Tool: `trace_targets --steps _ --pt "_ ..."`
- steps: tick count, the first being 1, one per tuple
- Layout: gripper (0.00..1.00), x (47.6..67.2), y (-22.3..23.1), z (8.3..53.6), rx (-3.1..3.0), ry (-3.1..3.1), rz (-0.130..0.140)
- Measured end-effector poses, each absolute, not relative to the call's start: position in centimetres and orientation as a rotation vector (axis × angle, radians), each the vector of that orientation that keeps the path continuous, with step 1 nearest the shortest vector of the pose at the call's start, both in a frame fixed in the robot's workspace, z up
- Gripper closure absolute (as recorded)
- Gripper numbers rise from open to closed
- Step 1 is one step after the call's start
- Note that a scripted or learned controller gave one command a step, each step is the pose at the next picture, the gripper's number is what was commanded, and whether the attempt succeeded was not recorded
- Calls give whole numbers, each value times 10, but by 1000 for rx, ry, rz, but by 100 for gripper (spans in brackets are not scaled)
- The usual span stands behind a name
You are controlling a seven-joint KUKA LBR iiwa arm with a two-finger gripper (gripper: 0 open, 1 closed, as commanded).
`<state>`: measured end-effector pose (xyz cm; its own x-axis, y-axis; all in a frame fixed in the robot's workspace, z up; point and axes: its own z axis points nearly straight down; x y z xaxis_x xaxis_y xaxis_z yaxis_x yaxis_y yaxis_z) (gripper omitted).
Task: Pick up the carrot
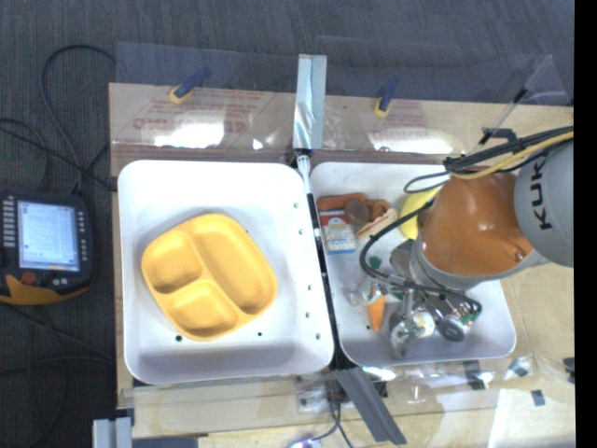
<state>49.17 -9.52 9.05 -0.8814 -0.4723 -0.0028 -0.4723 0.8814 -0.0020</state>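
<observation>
Camera view | step: approach — gripper (pixel 408 329) low in right bin (pixel 499 343), beside carrot (pixel 375 313) | tool state: cannot tell | next: centre on carrot — close.

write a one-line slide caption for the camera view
KUKA arm reaches into right bin near carrot; yellow tray in left bin.

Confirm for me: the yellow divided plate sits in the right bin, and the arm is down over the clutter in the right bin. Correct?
Not quite. The camera view shows the yellow divided plate in the left bin, by itself. The rest holds: the arm is down over the clutter in the right bin, where an orange piece, probably the carrot, lies.
</observation>
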Motion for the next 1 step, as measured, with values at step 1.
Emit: trace_targets --steps 1 --pt "100 495 -94 102 -763 3033 -8"
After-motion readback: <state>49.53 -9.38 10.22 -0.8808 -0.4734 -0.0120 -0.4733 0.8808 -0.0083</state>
